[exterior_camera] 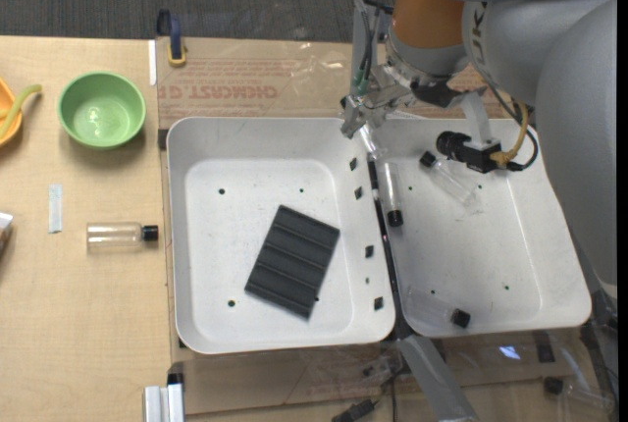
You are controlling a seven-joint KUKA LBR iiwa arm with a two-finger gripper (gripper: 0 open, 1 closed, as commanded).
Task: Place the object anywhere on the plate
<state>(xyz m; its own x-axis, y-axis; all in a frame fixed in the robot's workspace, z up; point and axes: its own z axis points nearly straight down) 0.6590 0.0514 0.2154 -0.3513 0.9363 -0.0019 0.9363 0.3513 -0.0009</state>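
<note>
The claw (355, 122) hangs over the back end of the seam between the two bins; whether it's clenched or released, can't tell from here. Just below it a clear vial (386, 189) with a black cap lies along that seam, on the right bin (549, 214) side. That's likely the object: probably light, stiff and slick, prone to rolling, so best pinched across the middle of its body. Farther out, down and left of the claw, the left bin (196, 155) holds a dark ribbed slab (292, 261), apparently the plate. Farthest off on the bench, a green bowl (102, 110).
</note>
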